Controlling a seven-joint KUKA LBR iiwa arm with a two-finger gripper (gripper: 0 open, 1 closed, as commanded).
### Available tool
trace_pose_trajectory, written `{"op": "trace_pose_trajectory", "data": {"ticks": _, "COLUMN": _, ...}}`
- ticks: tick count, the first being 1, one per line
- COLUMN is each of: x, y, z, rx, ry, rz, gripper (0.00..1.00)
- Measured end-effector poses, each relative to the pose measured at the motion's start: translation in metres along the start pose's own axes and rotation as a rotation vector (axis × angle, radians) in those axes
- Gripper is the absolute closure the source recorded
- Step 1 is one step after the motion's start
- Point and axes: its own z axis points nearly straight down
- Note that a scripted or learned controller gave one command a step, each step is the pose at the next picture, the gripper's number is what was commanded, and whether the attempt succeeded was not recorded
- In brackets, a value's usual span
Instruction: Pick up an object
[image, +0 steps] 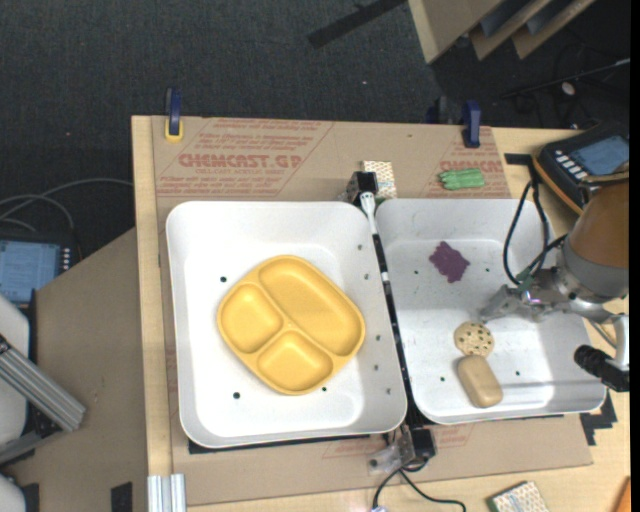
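Observation:
The right bin (520, 225) holds three small things: a flat purple piece (449, 261) toward the back, a round speckled cookie (474, 339) in the middle, and a tan bread-like block (479, 381) just in front of the cookie. My gripper (503, 303) reaches in from the right, low over the bin floor. It sits just up and to the right of the cookie and in front of the purple piece. Nothing can be made out between its tips.
The left bin (200, 250) carries a yellow divided plate (290, 323). A green object (461, 180) lies on the bench behind the right bin. A black cable (520, 240) loops over the right bin's back right. Clamps stand at the bench's far edge.

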Motion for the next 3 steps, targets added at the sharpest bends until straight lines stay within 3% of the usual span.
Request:
{"op": "trace_pose_trajectory", "data": {"ticks": 1, "x": 0.092, "y": 0.03, "z": 0.0, "rx": -0.01, "ry": 0.003, "rz": -0.019, "gripper": 0.0}}
{"op": "trace_pose_trajectory", "data": {"ticks": 2, "x": 0.022, "y": 0.038, "z": -0.001, "rx": -0.011, "ry": -0.004, "rz": -0.005, "gripper": 0.0}}
{"op": "trace_pose_trajectory", "data": {"ticks": 3, "x": 0.097, "y": -0.067, "z": 0.001, "rx": 0.003, "ry": 0.007, "rz": -0.011, "gripper": 0.0}}
